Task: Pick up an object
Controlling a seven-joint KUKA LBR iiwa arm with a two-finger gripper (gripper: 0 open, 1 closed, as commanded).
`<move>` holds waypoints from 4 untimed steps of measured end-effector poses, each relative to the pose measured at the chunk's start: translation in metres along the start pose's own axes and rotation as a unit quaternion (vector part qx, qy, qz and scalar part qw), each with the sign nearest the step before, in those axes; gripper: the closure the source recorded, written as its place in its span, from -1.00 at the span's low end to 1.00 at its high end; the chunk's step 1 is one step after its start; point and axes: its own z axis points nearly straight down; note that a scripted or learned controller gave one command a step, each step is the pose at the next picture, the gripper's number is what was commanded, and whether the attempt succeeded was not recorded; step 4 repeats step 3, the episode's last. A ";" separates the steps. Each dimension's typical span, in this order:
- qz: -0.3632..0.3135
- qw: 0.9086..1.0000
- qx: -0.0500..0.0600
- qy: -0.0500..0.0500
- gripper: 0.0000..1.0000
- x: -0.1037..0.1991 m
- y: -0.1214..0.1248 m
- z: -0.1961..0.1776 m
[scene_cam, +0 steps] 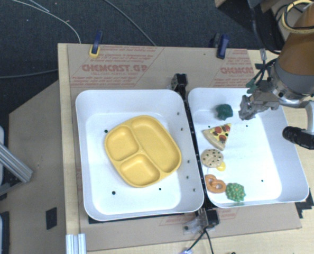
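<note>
The likeliest target is the small dark green object [224, 110], perhaps a toy vegetable, lying in the far part of the right bin [284, 163], just left of the gripper [246, 113]. The gripper hangs low over the bin floor beside it, and nothing can be seen between its tips; whether it is spread or closed cannot be told from this angle.

Nearer along the bin's left side lie a pizza slice [218, 135], a cookie [212, 157] with a small yellow piece [221, 166] touching it, a pretzel [215, 183] and a broccoli floret [235, 192]. The left bin [88, 142] holds a yellow divided tray [141, 150].

To do the pick well, the arm [299, 57] should, in my judgement, shift left until the tips straddle the green object, then descend so they close around its widest part, not its rounded top. The pizza slice sits near on the near side, so the approach should stay clear of it. A squat, rounded piece may squirt out sideways under a grip that is off centre.
</note>
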 end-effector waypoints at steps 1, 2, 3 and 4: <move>0.000 1.000 0.000 0.000 1.00 0.043 -0.010 -0.001; 0.001 1.000 0.001 0.000 1.00 0.096 -0.031 0.003; 0.000 1.000 0.001 0.000 1.00 0.140 -0.045 0.017; 0.000 1.000 0.001 0.000 1.00 0.140 -0.045 0.017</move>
